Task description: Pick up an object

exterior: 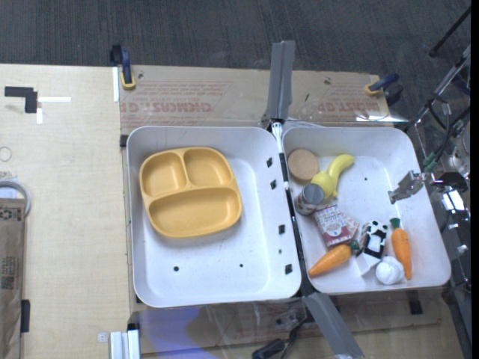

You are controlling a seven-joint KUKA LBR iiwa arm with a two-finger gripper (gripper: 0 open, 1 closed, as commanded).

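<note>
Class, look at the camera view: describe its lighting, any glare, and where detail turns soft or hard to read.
Camera view: even overhead light, soft shadows under the yellow plate; a bluish glare patch on the bench front edge; the gripper is small and slightly blurred; the dark floor shows little detail.

A robotics lab or test cell, by every sign. Plain pale wooden table (60,223) set on dark grey carpet (224,13). Two shallow white bins (202,290) side by side, fixed over a sheet of printed cardboard (194,96) held down by yellow-and-blue clamps (123,69). Toy props rather than real food: plastic carrots (402,251), a yellow banana (334,172), a yellow divided plate (191,191). Grey metal brackets (281,81) between the bins, tape marks (37,99) on the wood, cables and metal rig parts (449,126) crowded at the right edge.
</note>
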